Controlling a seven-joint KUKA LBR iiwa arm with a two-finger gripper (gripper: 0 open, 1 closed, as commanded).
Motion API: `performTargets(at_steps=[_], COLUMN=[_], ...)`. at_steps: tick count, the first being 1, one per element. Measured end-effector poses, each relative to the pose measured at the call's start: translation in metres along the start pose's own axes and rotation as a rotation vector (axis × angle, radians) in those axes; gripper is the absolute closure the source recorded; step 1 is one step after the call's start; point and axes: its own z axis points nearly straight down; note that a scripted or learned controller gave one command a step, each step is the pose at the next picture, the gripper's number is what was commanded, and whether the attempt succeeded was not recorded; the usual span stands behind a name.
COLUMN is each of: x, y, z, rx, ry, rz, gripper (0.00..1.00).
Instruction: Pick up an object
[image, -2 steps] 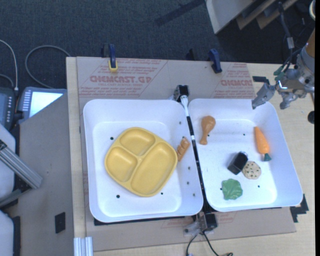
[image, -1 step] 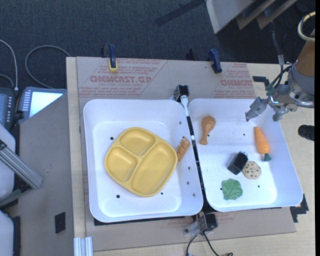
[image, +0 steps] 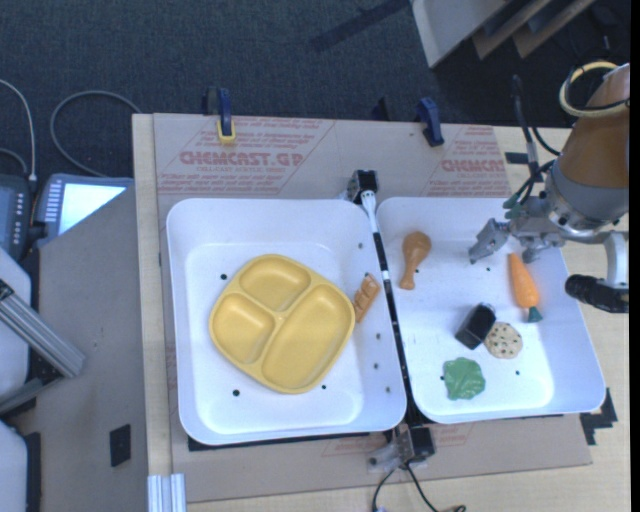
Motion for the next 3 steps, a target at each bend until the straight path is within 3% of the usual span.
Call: performTargets(at_steps=[1, 2, 3], x=[-0.010, -0.010, -0.011], y=[0.002, 0.003, 0.006], z=[0.054, 0.041, -0.002], rx=[-0.002, -0.007, -0.012], ry=[-0.001, -0.003, -0.004], rz=[0.000, 0.000, 0.000], gripper=[0.00, 1.00, 1.00])
